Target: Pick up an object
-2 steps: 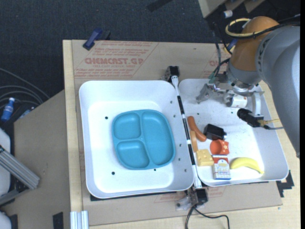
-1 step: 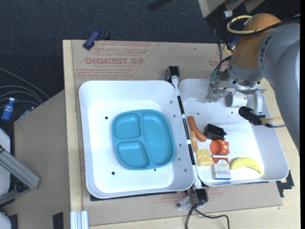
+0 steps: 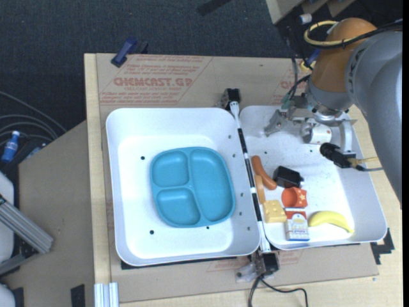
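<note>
The right bin (image 3: 358, 190) holds several small objects in its near half. They are an orange sausage-shaped piece (image 3: 262, 173), a black block (image 3: 287, 175), a red piece (image 3: 294, 197), a pale yellow block (image 3: 275, 211), a yellow banana (image 3: 329, 220) and a small white carton (image 3: 298, 228). My gripper (image 3: 308, 132) hangs low over the far part of this bin, below the orange band of the arm (image 3: 335, 62). It is well back from the cluster of objects. Nothing shows in its grasp.
The left bin (image 3: 124, 171) holds a blue divided plate (image 3: 192, 186). A black clamp (image 3: 231, 98) sits at the far end of the seam between the bins. A blue item (image 3: 124, 52) lies beyond the bench's far left corner, and cables hang at the left.
</note>
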### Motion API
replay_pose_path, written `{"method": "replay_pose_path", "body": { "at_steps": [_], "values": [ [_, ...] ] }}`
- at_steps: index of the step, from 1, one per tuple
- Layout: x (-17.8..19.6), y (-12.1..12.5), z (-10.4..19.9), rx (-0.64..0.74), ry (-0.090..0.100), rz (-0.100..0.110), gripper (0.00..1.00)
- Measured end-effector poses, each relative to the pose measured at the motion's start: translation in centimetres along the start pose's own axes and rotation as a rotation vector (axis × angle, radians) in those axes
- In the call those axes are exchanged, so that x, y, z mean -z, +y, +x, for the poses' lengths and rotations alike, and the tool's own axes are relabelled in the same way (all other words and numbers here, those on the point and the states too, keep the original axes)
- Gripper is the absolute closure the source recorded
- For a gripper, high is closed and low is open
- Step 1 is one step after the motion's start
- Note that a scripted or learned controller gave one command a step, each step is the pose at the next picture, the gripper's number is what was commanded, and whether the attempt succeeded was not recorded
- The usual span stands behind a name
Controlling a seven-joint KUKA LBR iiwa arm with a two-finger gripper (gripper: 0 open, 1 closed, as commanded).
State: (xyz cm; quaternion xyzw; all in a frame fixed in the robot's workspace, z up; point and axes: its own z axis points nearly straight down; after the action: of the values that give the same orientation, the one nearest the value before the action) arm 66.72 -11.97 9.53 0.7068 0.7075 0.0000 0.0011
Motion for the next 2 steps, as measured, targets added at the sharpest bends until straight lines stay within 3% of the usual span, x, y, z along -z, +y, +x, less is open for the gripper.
{"method": "replay_pose_path", "body": {
  "at_steps": [1,2],
  "values": [
    [-1.1,-0.1,-1.1,-0.001,0.001,0.003,0.0],
    [0.0,0.0,-1.0,0.0,0.0,0.0,1.0]
  ]
}}
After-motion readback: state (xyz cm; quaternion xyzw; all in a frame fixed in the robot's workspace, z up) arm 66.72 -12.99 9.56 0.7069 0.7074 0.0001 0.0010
